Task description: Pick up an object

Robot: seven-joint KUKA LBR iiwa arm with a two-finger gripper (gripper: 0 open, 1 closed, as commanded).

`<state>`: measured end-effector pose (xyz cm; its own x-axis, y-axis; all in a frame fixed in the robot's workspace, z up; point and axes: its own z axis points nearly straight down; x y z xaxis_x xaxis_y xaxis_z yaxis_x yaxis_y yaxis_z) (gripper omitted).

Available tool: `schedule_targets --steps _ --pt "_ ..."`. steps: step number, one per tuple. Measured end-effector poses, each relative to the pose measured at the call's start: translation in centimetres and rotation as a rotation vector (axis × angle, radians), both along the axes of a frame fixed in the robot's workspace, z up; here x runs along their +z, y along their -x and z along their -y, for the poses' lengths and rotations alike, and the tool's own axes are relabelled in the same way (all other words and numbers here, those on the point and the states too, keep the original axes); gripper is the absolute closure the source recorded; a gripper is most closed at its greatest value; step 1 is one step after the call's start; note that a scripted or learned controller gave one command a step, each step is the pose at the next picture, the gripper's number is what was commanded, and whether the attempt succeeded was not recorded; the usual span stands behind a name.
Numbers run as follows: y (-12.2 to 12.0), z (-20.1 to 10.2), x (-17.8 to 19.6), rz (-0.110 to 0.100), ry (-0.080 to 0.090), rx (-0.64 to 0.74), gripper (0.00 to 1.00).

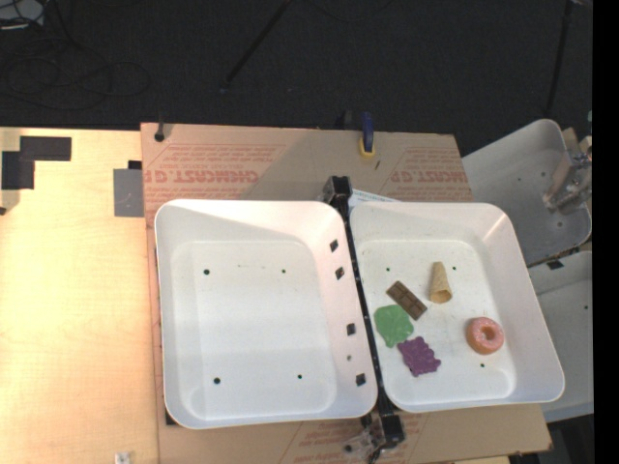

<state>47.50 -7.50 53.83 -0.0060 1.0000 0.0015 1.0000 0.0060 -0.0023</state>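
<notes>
1. brown cardboard lies under both bins, and red printing on it, upside down from this view, is too small to read with any certainty.
2. white left bin shows only a few small dark dots on its floor.
3. white right bin holds five small things, grouped on its floor toward the left and front edges.
4. a brown bar lies near the middle of that bin's floor, tilted, with a tan cone just beside it toward the back edge.
5. a green piece sits near the bin's left edge, touching or nearly touching the brown bar, and a purple piece lies just in front of it.
6. an orange ring like a doughnut rests toward the right edge, apart from the others.
7. a blue and yellow clamp grips the cardboard's back edge.
8. grey metal at the picture's right edge is cut off, and i cannot tell the state of the gripper.
</notes>
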Motion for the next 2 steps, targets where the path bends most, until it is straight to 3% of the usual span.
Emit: schedule_targets --steps 1,2 --pt "-7.7 -5.8 -1.9 -0.003 0.001 0.001 1.0" --pt "-10.0 -10.7 -0.1 0.001 0.001 -0.001 1.0"
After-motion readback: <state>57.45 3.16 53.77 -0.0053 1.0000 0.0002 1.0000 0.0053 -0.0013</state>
